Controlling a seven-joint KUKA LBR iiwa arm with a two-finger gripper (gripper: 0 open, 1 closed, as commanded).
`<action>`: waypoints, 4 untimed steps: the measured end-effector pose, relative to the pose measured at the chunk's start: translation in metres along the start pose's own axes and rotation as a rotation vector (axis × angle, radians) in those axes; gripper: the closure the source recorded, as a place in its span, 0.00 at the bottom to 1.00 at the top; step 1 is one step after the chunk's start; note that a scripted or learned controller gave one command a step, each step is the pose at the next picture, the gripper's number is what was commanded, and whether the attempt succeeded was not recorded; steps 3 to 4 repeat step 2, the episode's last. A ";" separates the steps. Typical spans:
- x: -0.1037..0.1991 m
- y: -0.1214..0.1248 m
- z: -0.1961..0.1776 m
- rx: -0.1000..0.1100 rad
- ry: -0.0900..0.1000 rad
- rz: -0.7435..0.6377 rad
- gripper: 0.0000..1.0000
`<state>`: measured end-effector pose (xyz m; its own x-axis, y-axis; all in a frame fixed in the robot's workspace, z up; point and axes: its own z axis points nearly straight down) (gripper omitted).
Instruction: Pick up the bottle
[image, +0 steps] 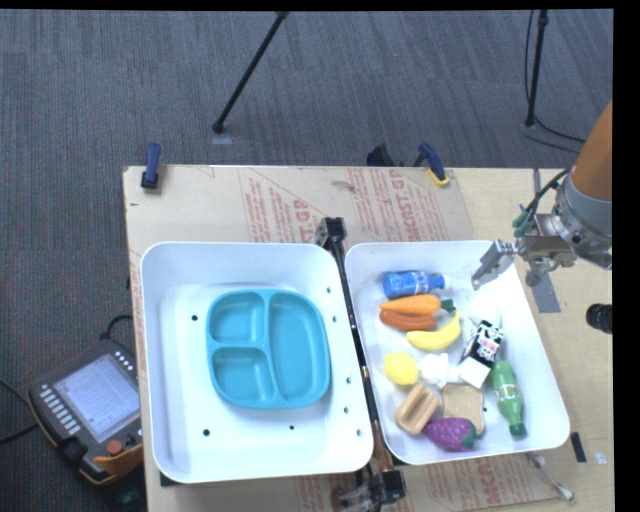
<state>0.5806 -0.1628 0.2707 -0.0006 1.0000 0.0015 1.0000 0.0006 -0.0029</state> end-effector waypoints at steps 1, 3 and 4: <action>0.000 0.000 -0.010 0.001 0.001 -0.003 1.00; -0.050 0.038 -0.085 -0.005 -0.003 -0.107 1.00; -0.050 0.038 -0.085 -0.005 -0.003 -0.107 1.00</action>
